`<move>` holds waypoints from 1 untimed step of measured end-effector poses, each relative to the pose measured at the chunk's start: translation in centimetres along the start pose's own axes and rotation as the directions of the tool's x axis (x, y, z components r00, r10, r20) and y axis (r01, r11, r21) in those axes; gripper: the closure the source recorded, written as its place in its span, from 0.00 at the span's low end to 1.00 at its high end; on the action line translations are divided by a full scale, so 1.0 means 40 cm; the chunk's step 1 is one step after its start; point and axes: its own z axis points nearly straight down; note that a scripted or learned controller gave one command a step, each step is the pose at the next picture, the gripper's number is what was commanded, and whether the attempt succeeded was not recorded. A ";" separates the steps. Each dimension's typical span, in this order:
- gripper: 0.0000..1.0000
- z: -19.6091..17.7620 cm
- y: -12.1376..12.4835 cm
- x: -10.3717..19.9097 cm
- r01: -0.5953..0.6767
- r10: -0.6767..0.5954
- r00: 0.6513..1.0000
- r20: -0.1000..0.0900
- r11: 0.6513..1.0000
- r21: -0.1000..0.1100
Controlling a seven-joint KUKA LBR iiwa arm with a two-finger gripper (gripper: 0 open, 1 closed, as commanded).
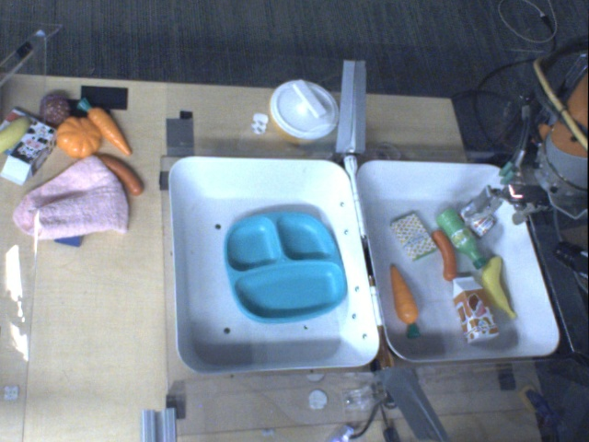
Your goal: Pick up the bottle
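The bottle [459, 236] is green and lies on its side in the right bin [543, 339], in the upper middle of that bin, with its long axis running from upper left to lower right. An orange sausage-shaped toy [446, 252] lies along its left flank, touching or nearly touching. A yellow banana [498, 285] lies just below its lower end. A speckled sponge block [413, 235] sits to the left, beyond the sausage. A small carton [474, 313] stands at the lower right, and a carrot [404, 298] lies at the lower left, well apart from the bottle.

The gripper [481, 213] is positioned just above and to the right of the bottle's upper end, close to it or touching it. At this resolution its metal parts merge into one bright shape, so whether the claw is spread or pressed together cannot be determined. Nothing is visibly pinched.

Probable step: approach to the bottle; the pick is not yet made.

Risks from this position:
- Off-centre grasp. The gripper sits near the bottle's end, not its middle. Closing there is likely to tip or squeeze the bottle out.
- Crowding. The sausage alongside leaves little clearance on that flank; it may be caught instead or pushed.
- Rolling. The bottle appears round and smooth, and a one-sided touch may roll it toward the banana.

The left bin [198, 339] holds a blue divided tray [285, 265], which is not involved.
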 end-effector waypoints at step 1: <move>0.00 0.242 0.032 0.058 0.064 -0.064 0.998 0.001 0.998 -0.003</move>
